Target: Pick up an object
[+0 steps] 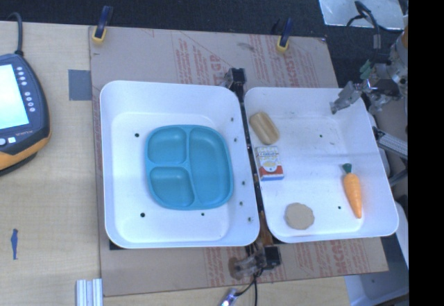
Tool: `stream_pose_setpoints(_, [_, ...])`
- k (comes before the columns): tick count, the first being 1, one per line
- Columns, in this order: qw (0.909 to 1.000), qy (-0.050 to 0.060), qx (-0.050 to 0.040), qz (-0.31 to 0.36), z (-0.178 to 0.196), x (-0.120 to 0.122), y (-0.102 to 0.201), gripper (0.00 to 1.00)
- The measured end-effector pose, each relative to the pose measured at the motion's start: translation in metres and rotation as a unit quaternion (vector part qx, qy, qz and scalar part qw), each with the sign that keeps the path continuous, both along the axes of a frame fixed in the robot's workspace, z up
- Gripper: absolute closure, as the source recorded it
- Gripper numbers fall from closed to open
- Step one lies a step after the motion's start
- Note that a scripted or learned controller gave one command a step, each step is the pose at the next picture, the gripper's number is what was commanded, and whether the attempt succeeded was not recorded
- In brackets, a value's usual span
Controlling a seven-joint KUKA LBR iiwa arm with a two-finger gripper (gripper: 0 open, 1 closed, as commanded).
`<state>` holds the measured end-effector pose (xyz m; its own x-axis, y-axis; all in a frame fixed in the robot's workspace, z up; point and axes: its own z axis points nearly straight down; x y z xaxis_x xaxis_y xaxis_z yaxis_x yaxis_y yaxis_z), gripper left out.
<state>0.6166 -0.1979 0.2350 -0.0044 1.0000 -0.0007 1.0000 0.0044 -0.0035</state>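
Orange plastic carrot (352,193) is lying in the right white bin (316,110), near its right wall. Metal two-finger gripper (345,98) is hovering over the far right corner, grasp state indeterminable. Risk: fingers striking the wall, since the carrot is sitting so close.

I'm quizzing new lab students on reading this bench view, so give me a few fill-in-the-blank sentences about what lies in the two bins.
The left bin holds a divided plate of the colour ____.
The carrot lies in the ____ bin.
The small carton lies between the bread roll and the round ____.
The plate has ____ compartments.

Missing words: blue; right; cookie; three
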Motion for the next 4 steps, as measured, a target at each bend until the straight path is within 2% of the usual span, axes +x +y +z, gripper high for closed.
stream_pose_setpoints(1, [1.0000, 0.001, -0.0002, 0.001, -0.080, 0.028, 0.011, 0.00])
stream_pose_setpoints(2, [1.0000, 0.000, -0.0008, 0.001, -0.131, 0.009, 0.086, 0.00])
stream_pose_setpoints(3, [1.0000, 0.000, -0.0018, 0.000, -0.143, 0.037, 0.102, 0.00])
stream_pose_setpoints(4, [1.0000, -0.001, -0.0017, 0.000, -0.143, 0.039, 0.103, 0.00])
